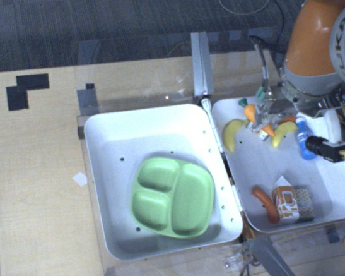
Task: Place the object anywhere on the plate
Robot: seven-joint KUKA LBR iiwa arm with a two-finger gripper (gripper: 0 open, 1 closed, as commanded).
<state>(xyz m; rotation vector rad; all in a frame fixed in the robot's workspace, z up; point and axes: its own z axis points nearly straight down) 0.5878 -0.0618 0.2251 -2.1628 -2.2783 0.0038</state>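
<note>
Green divided plate (173,196) sits in the left bin (105,137) w/ nothing on it; gripper (269,109) is over the right bin's (344,202) far end by the carrot (250,112) & bananas (232,132); we can't tell if it's gripping anything tbh.
</note>
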